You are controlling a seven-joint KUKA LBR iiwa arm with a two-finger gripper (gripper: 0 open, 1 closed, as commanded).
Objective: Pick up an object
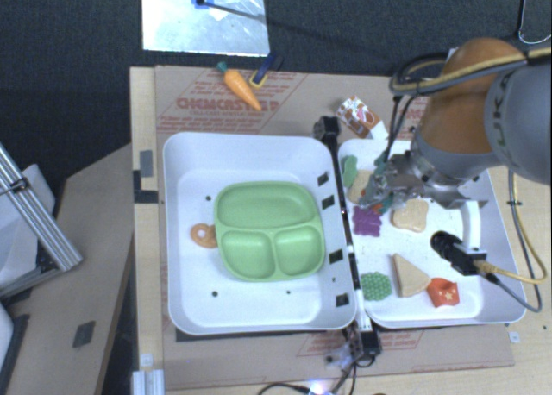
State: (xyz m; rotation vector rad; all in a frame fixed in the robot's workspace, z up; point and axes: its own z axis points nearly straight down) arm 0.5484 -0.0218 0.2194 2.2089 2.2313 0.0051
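The gripper (380, 197) hangs low over the right bin (492, 303), just above the purple grapes (366, 222); whether it grips anything I cannot tell. Crowding it are a green piece (349, 171), a tan slice (410, 216), a wedge (409, 276), a green cluster (375, 285) and a red piece (443, 292). The left bin (185, 212) holds a green tray (269, 229) and a pretzel (203, 235).

2 bins (181, 212) were set side by side on the desk (103, 195). In the left bin a divided tray (269, 229) was placed, with a pretzel (204, 235) just beside it on its left. In the right bin a wedge (409, 276) was found between a round piece (375, 285) and a small block (443, 292). Behind the bins a carrot (241, 88) was laid.
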